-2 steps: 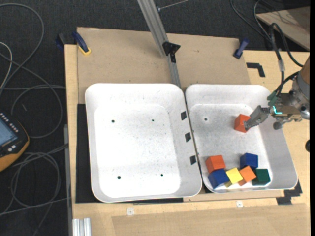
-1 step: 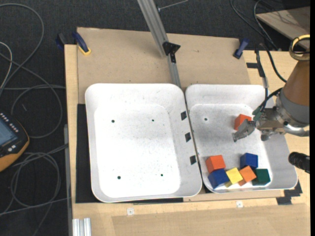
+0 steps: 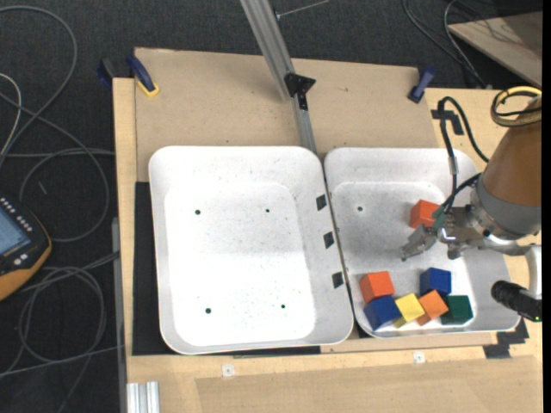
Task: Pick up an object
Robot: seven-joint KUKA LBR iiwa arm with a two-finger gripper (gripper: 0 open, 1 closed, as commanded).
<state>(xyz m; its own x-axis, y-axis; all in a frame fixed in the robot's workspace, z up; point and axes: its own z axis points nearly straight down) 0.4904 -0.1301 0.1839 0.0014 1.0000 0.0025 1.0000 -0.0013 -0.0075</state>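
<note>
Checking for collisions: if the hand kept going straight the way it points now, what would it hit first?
Probably the floor of the right bin: the hand points left and down, passing just below the orange block. Depth is unclear.

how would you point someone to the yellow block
Look in the right bin, at the cluster of blocks along its near edge. The yellow block sits mid-cluster, between a blue block and an orange block; it is the only yellow one.

Dark carpet floor strewn with cables surrounds the wooden bench.
</note>
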